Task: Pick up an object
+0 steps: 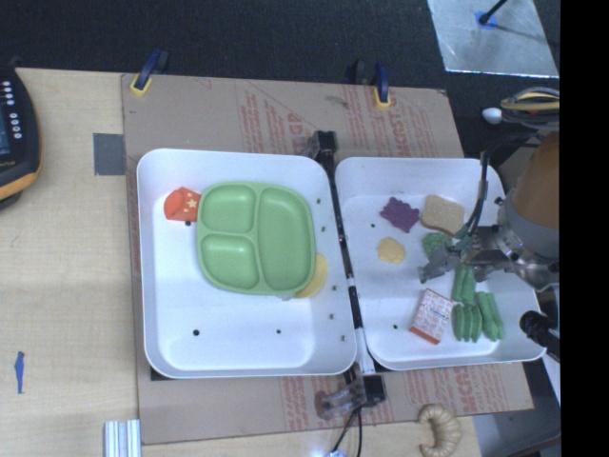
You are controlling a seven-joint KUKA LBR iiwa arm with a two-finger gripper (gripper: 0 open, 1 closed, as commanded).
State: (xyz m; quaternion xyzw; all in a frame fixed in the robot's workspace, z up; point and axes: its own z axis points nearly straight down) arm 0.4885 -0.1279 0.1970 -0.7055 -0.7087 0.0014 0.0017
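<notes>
In the right bin (pixel 381 350) lie a purple piece (pixel 401 213), a tan bread slice (pixel 442 214), a small yellow round piece (pixel 390 249), a red and white packet (pixel 432 316) and green bean pods (pixel 476 310). My gripper (pixel 445 255) reaches in from the right and hangs low over a green object (pixel 437 244) just left of the beans. Its fingers spread apart around that spot, with nothing visibly held between them. The left bin (pixel 171 341) holds a green divided plate (pixel 257 237), a red piece (pixel 181 204) and a yellow piece (pixel 315 276) peeking from under the plate.
The bins sit on a cardboard sheet (pixel 238 112) clamped at the back. A black and orange pendant (pixel 14 136) lies at the far left. A tan curled object (pixel 441 429) rests on the cardboard in front of the right bin. Cables run between the bins.
</notes>
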